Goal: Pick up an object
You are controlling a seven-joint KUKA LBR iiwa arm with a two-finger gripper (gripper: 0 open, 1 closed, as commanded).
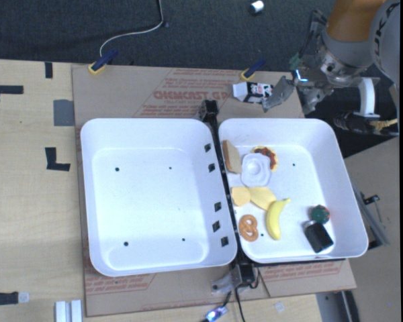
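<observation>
Fingers (282,97) above right bin (342,159) — state unclear; banana (276,218) well below.

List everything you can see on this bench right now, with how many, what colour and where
bins: two, white, side by side on the bench
banana: one, yellow, right bin, near its front
pretzel: one, orange-brown, right bin, left of the banana
white cup-like piece: one, white, right bin, middle left
yellow flat pieces: two, pale yellow, just below the white piece
tan slab: one, tan, right bin, against its left wall
black block: one, black, right bin, front right corner
green and red item: one, just above the black block
clamps: two, blue and yellow, back edge of the board
arm: one, grey and orange, top right
gripper: one, dark, beyond the right bin's back edge
</observation>
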